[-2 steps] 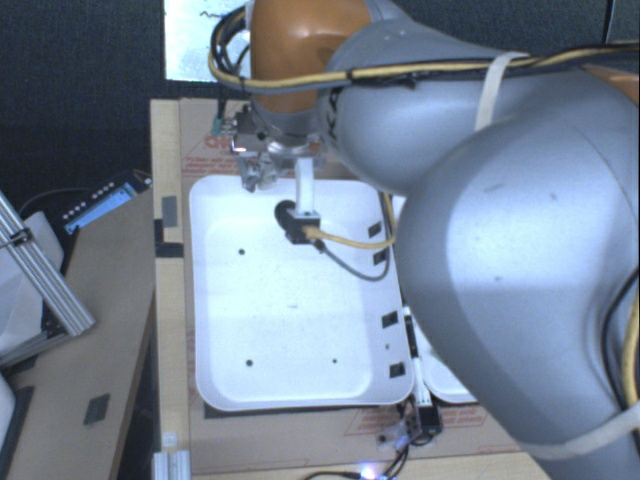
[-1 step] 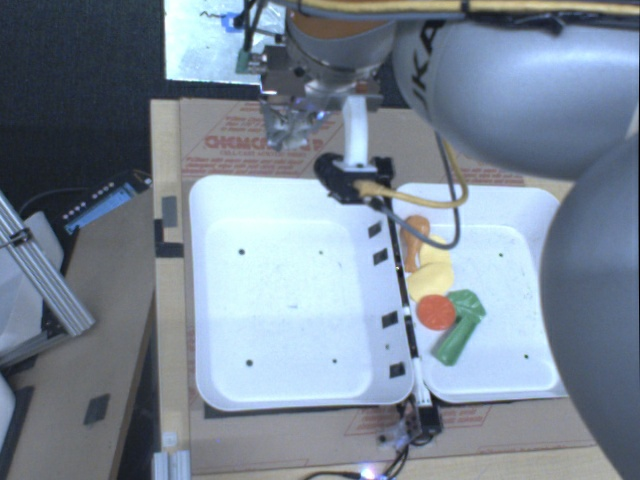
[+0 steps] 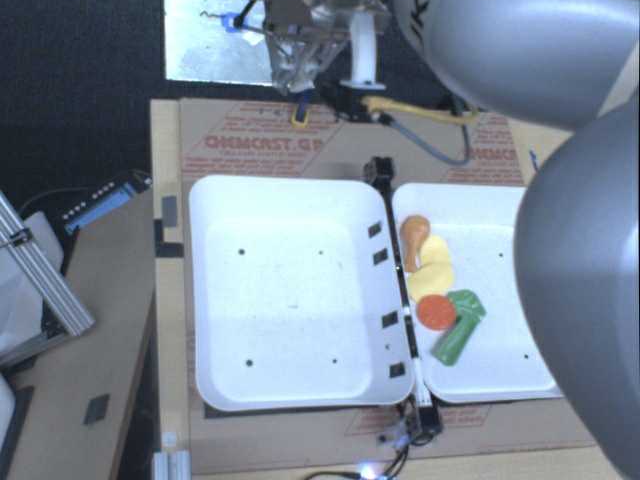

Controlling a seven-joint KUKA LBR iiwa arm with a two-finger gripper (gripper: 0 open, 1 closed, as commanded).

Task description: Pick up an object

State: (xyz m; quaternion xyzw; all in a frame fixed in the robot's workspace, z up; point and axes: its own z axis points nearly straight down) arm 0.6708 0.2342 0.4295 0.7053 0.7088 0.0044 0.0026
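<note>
Several toy foods lie bunched against the left wall of the right bin [image 3: 500,383]: a brown-orange piece [image 3: 414,233], a pale yellow piece [image 3: 435,254] above a yellow one [image 3: 429,282], a red-orange round one [image 3: 436,313] and a green one [image 3: 459,329]. My gripper [image 3: 297,80] hangs far from them, beyond the back edge of the left bin [image 3: 280,298], over the top of the cardboard sheet. Nothing shows in its grasp.
The grey arm fills the upper right and covers the right part of the right bin. A black divider with clips [image 3: 392,268] runs between the bins. A small yellow item [image 3: 299,116] sits on the cardboard [image 3: 260,143] below the gripper. An aluminium rail [image 3: 45,278] lies at left.
</note>
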